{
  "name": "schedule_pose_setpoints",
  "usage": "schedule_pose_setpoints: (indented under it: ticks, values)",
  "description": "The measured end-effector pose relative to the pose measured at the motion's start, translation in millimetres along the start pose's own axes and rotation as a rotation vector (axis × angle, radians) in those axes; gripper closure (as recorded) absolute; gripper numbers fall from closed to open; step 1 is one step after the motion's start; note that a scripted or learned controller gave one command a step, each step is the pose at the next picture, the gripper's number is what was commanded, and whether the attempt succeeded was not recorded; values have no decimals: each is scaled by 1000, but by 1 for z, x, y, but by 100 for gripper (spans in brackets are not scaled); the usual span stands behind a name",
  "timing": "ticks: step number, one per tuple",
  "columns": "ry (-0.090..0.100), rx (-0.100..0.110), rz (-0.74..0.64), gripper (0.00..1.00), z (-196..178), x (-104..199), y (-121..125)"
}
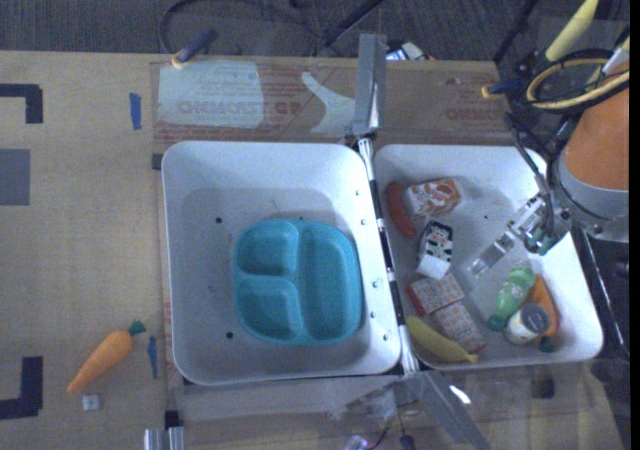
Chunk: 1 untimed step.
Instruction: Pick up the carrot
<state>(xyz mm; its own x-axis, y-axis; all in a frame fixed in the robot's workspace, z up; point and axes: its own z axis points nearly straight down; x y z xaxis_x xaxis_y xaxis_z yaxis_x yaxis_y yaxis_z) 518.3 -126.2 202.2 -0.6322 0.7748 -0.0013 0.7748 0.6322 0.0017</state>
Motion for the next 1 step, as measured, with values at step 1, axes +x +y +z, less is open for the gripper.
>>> schedule_pose_setpoints:
  ticks: [1]
  values:
    - [0,-1,-464,0,94,-5,-32]
